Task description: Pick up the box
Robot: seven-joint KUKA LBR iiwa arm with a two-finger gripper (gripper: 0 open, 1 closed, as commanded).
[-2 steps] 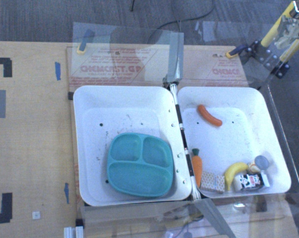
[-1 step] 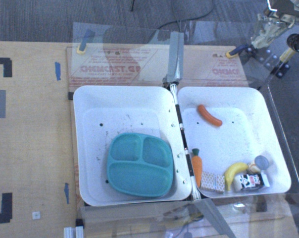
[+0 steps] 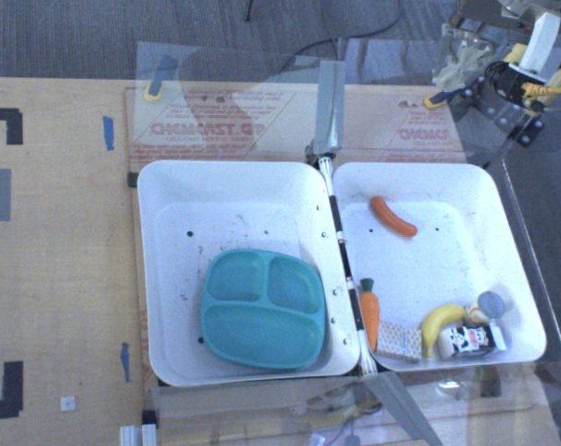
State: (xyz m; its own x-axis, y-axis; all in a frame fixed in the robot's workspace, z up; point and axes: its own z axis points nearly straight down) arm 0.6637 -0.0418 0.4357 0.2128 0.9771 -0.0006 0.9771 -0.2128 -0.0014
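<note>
White plastic makes up the right bin (image 3: 503,214), whose lower edge holds the box (image 3: 400,341), a small flat carton with a pale speckled face lying between the carrot (image 3: 370,312) and the banana (image 3: 445,324), near both. It looks light and stiff enough to grip, though thin card may crush (a gentle squeeze seems wise), and its two long edges look like the best hold. The gripper (image 3: 459,61) sits at the upper right of the frame, well apart from the box; how wide it stands I cannot tell.
</note>
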